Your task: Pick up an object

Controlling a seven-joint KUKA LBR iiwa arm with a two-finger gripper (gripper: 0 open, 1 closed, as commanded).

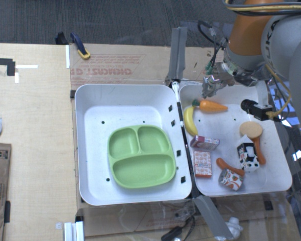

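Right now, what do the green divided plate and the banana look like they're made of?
Green divided plate: likely moulded plastic, going by its uniform matte colour and soft rounded compartment ridges. Banana: probably a plastic toy, being evenly yellow and smooth without blemishes, though the view can't rule out real fruit.

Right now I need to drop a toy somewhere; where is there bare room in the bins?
Free: the white left bin floor around the green divided plate, and the right bin's middle, between the orange carrot and small pink box. Crowded: its lower right.
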